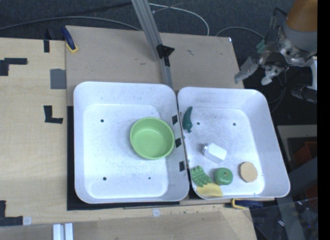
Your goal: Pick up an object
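a green bowl point(152, 139) sits in the left bin point(87, 105), well apart from the gripper. in the right bin point(260, 105) lie a dark green piece point(187, 118) by the left wall, a white block point(214, 152) mid-bin, and along the near edge a green-yellow toy point(202, 178), a green ball point(223, 176) and a tan disc point(248, 172). the gripper point(256, 74) hangs beyond the right bin's far right corner, its fingers spread apart, nothing between them.

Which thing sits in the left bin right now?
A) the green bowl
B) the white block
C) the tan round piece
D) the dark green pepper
A: the green bowl rests alone on the floor of the left bin, while the other things lie in the right bin.
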Controlling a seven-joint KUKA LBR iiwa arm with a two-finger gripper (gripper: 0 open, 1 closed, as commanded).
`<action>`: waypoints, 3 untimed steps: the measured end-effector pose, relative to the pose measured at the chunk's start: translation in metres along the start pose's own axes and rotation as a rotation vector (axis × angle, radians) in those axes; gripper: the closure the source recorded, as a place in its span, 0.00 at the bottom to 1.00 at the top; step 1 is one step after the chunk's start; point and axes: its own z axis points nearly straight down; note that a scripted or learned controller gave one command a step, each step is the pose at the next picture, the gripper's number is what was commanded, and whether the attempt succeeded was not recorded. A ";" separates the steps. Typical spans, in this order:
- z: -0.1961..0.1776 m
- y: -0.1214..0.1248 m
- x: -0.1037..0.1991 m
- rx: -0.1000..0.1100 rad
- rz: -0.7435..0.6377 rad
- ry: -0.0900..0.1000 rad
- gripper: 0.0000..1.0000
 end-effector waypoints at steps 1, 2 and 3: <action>0.000 0.000 0.000 0.000 0.000 -0.001 0.00; 0.048 -0.007 0.005 0.005 0.001 0.001 0.00; 0.097 -0.016 0.002 0.006 0.002 0.001 0.00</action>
